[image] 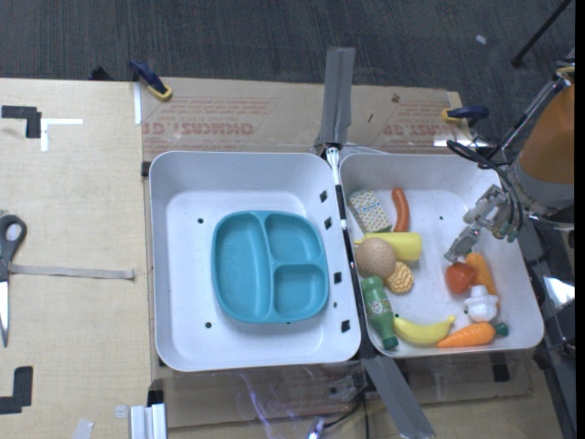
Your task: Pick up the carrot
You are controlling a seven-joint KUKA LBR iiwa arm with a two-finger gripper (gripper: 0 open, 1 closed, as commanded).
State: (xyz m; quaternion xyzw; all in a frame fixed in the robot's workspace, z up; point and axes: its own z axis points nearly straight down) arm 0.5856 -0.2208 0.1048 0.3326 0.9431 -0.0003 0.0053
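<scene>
My gripper (468, 233) hovers over the right bin (525, 273), fingers seemingly parted and holding nothing, ready to descend. The carrot (468, 336) lies along the bin's near wall, beside the banana (422, 330).

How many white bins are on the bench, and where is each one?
2. The left bin holds a blue divided plate. The right bin, touching it, holds the toy food, with the carrot near its front edge and the gripper above it.
</scene>
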